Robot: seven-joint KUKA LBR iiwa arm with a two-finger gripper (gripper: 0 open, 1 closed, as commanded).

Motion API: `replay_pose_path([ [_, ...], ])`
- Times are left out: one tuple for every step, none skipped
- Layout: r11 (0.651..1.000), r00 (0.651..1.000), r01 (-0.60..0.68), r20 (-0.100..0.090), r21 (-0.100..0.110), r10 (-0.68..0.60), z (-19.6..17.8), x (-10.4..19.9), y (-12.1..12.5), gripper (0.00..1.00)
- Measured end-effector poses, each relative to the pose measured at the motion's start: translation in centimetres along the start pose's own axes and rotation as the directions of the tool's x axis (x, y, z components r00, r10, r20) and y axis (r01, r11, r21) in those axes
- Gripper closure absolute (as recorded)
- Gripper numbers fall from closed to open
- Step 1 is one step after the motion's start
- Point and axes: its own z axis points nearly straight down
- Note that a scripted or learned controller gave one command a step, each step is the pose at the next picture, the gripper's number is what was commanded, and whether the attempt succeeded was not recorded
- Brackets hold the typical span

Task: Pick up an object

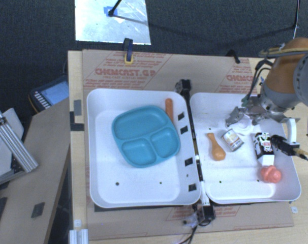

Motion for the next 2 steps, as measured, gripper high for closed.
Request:
replay_pose_path([
  [1.0, 1.0, 0.0, 0.001, -0.003, 0.0, 3.0, 0.0, 0.1, 0.0],
  [1.0, 1.0, 0.002, 0.002, -0.008, -0.002, 1.7, 0.0, 0.2, 1.0],
])
